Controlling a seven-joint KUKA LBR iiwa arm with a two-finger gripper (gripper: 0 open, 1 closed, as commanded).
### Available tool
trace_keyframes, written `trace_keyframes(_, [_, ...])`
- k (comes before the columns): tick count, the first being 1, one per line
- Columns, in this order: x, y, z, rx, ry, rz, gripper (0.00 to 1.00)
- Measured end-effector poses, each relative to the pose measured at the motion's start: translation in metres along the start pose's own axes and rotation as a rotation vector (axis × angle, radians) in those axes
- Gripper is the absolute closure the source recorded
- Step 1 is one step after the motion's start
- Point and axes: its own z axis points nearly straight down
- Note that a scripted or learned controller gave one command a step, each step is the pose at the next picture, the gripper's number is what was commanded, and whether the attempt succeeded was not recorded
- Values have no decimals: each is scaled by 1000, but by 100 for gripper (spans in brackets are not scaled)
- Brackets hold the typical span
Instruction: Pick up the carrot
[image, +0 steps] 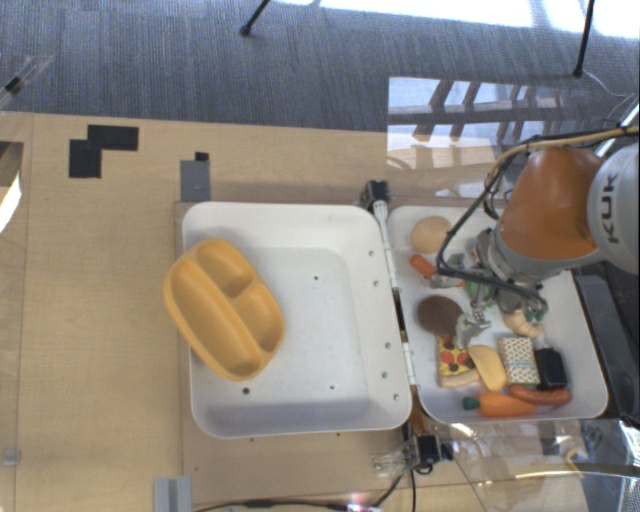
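**Carrot ungrasped at the crowded near edge of the right bin**

We note the largest hazard first: the arm (560, 205) hangs over the middle of the right bin (596, 385), and its bulk hides much of what lies beneath it, so we judge a descent there could knock hidden items. Next, crowding. The carrot (505, 405) lies flat along the bin's near edge, with a red sausage-like piece (542, 396) touching or just beside its right end and a pizza slice (455, 365) just behind it. We judge a closing grip could catch a neighbour or press the carrot against the bin wall. The gripper (478, 312) sits well apart from the carrot; we cannot tell the state of its fingers.

The carrot itself is orange, tapered, with a small green stub at its left end.
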Motion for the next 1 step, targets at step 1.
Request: trace_keyframes(1, [-47, -87, -118, 9, -10, 31, 0])
